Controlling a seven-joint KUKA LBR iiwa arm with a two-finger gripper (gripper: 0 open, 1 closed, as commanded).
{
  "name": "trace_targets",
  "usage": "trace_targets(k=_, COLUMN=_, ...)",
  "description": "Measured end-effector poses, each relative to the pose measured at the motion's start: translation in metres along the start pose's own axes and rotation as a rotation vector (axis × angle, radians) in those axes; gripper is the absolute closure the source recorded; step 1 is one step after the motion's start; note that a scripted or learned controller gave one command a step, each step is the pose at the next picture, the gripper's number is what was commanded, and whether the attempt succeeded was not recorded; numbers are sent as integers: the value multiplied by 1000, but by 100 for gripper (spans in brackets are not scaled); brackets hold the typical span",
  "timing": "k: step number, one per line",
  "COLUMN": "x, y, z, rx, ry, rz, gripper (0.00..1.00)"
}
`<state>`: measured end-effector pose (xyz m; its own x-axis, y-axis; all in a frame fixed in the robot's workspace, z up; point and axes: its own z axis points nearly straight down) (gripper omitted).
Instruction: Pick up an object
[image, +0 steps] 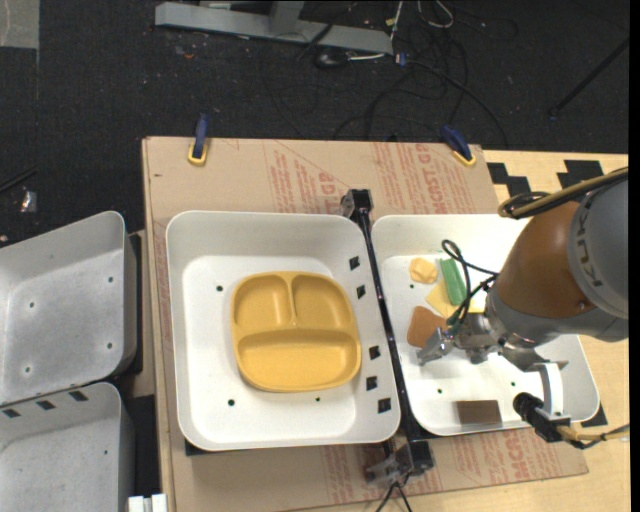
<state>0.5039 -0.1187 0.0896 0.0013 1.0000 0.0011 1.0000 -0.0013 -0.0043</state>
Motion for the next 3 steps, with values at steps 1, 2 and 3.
trace_targets(k=1, x=0, y=1, z=-12, rx=-3, ry=0, rz=2, gripper=100)
trace_targets(k=2, x=-1, y=12, z=-66, rx=-10, ry=-3, rz=-4, gripper=100)
trace_targets(k=3, x=-1, y=13, z=-118, rx=-9, ry=-2, rz=-4, gripper=100)
